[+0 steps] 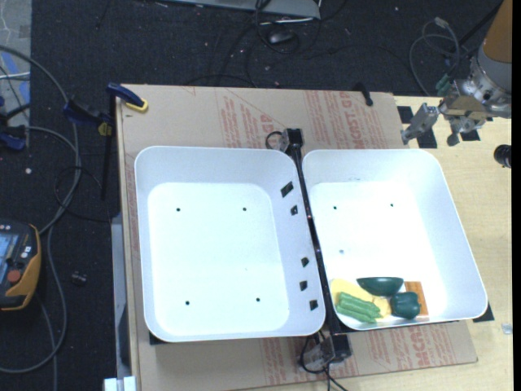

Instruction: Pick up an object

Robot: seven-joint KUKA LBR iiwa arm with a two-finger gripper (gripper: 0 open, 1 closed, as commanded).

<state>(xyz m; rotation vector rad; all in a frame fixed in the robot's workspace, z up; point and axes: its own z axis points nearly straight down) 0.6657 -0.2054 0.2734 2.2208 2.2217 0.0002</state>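
Several small objects lie in the near corner of the right bin (pixel 383 177): a dark green bowl-like piece (pixel 380 284), a ribbed light green piece (pixel 356 307), a teal lump (pixel 404 305), a yellow piece (pixel 345 288) and an orange piece (pixel 416 289). They sit packed together and touching. My gripper (pixel 442 127) hangs at the upper right, beyond the far right corner of the right bin, well away from the objects. Its fingers are open with nothing between them.
The left bin (pixel 213 243) stands beside the right one, with a black divider strip (pixel 307 218) between them. Both rest on a brown board (pixel 244 108). Cables and a blue-yellow clamp (pixel 126 98) lie past the board's far left corner.
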